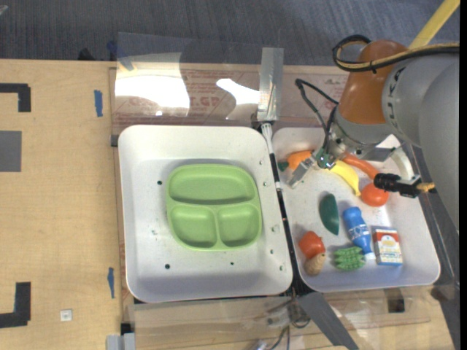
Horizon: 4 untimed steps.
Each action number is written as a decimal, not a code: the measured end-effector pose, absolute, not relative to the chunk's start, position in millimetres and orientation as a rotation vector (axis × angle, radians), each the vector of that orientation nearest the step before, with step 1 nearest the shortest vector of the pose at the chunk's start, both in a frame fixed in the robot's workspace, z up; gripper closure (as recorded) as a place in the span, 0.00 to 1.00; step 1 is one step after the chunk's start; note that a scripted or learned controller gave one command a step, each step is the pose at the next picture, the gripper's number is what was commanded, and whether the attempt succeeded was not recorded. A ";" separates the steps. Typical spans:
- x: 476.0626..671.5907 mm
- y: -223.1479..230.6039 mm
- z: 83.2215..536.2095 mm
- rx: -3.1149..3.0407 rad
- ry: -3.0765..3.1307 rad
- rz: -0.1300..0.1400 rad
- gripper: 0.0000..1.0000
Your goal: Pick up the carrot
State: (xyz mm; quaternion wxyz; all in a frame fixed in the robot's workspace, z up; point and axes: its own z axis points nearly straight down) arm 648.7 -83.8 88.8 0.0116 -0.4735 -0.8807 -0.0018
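The carrot [296, 157] is a small orange piece lying at the far left of the right bin [416, 268], close to the wall between the bins. My gripper [310, 166] is low in that bin, right at the carrot's right end and touching or nearly touching it. The orange-banded wrist [365, 93] rises behind it and hides part of the bin's back. I cannot tell whether the carrot is held.
In the right bin lie a yellow banana [350, 173], a red-orange round thing [374, 194], a dark green piece [330, 213], a blue bottle [356, 228], a small carton [388, 245], a green bunch [349, 258] and a red-topped piece [312, 246]. The left bin [139, 195] holds a green divided tray [214, 205].
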 end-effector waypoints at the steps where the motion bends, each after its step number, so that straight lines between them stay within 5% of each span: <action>1: 653.6 -90.3 102.1 -1.495 -2.772 -0.004 1.00; 2: 615.7 -70.5 229.8 -1.545 -2.754 -0.012 1.00; 3: 571.9 -24.2 183.2 -1.685 -2.647 0.001 1.00; 4: 573.9 -89.2 307.5 -1.482 -2.784 -0.005 1.00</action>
